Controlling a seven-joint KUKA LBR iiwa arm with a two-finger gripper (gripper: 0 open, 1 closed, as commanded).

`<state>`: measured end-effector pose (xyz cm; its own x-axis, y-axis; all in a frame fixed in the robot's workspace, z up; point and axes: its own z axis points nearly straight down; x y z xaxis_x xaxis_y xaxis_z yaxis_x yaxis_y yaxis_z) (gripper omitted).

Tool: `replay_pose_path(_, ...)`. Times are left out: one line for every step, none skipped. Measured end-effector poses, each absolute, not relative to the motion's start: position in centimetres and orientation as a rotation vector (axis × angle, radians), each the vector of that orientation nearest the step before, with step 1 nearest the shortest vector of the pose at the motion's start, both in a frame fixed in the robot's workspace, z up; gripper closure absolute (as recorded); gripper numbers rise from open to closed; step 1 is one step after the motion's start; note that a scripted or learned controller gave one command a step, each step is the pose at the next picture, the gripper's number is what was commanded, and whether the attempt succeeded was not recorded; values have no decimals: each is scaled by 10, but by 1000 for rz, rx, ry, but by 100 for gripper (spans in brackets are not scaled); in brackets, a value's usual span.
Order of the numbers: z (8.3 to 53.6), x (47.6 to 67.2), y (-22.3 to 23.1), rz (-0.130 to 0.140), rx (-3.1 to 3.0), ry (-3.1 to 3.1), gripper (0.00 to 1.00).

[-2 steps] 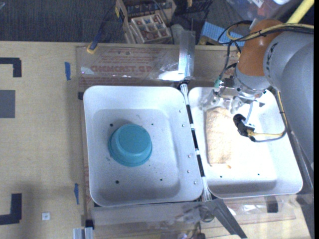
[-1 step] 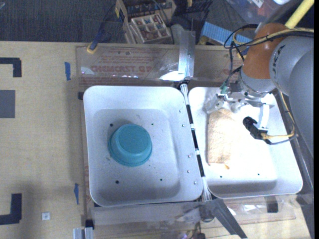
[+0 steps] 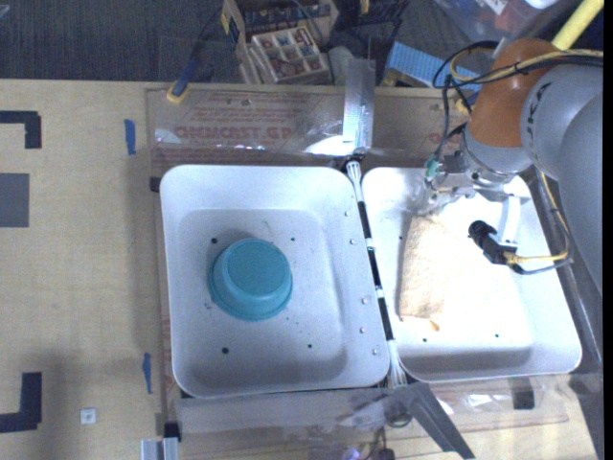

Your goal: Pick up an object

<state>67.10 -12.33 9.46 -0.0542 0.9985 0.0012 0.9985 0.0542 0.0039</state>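
Landmark: the black-and-white divider strip where the two shallow white plastic bins meet.

Left white bin: lies left of the divider. Holds one teal round plastic bowl, upside down, resting on the bin floor well left of the divider, roughly at the floor's middle and apart from every wall.

Right white bin: lies right of the divider. Holds one tan, speckled, flat rectangular sponge-like pad, long axis running up and down the view, lying just right of the divider. Its upper end reaches up to the pincer; its lower end lies on the bin floor.

Grey arm with orange band: enters from the right, well right of the divider, over the upper part of the right bin. A black cable fitting with a yellow lead hangs beside it, right of the pad.

Pincer: sits at the top end of the tan pad, right of the divider's upper end. How far apart it stands, and whether it has the pad, cannot be told from this view.

Light wooden worktop: spreads left of the bins, far left of the divider, with black corner marks and short blue tape strips.
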Motion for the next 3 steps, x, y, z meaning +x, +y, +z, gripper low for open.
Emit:
replay_pose_path(98,667,-149,-2,2291,2150,100)
replay_pose_path(98,667,-149,-3,2291,2150,0)
replay_pose_path(87,640,-109,5,2063,2363,0)
